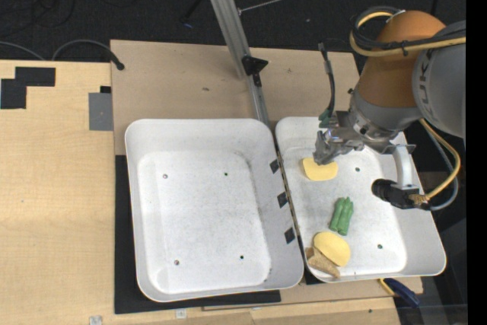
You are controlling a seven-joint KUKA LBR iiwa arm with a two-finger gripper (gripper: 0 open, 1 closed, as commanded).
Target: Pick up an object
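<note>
Nearest the camera, at the front edge of the right bin (426, 259), lies a tan crust-like piece (323, 263), and a round yellow object (332, 246) rests touching it just behind. Near that, toward the middle of the same bin, a green object (342, 215) lies at a slight tilt, apart from the yellow one. Farther back sits a flat yellow piece (320, 169), and my tool (327, 154) is down right at its back edge, so close that from this angle I cannot tell whether the tips touch it or merely hover over it. Whether the tool is wide or narrow I cannot tell either; the wrist hardware hides the gap. Nothing is visibly held between its tips. My arm (396, 80) comes in from the right, its orange band above the wrist. The left bin (144, 141) stands beside the right one on the bench (53, 186), their inner rims just beside each other.
</note>
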